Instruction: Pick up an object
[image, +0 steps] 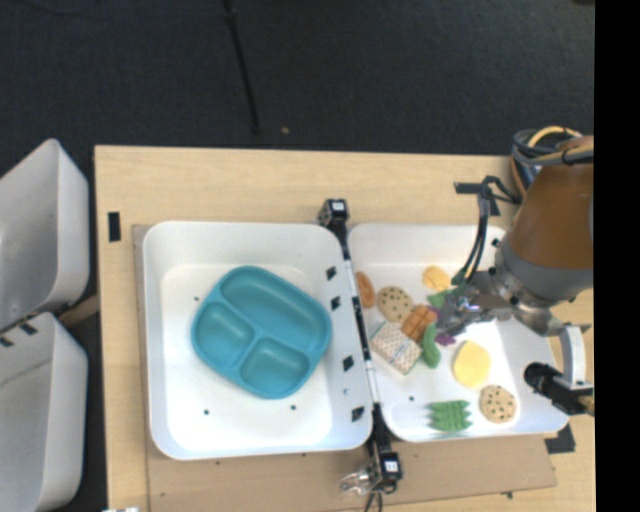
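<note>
Several small toy foods lie crowded in the right bin (400, 238), and the tool (458, 308) hangs low over the middle of that cluster, close to a green piece (431, 347) and a waffle-like orange piece (419, 322). How wide the tool stands, and whether anything sits in it, I cannot tell; its tip is dark and blurs into the clutter beneath. Nothing looks lifted yet.

Around it lie a checked square block (395, 347), a chocolate-chip cookie (394, 301), a yellow oval (472, 363), a second cookie (497, 403), a leafy green piece (449, 415) and a small yellow-orange lump (436, 277). The left bin (160, 330) carries a teal divided plate (261, 331).

To do this step well, I judge the descent should settle on one piece only, since the green and orange ones touch and could jam together or squirt aside. The yellow oval, lying slightly apart, seems an easier target. Closing fully before rising, then rising straight, should avoid dragging neighbours.
</note>
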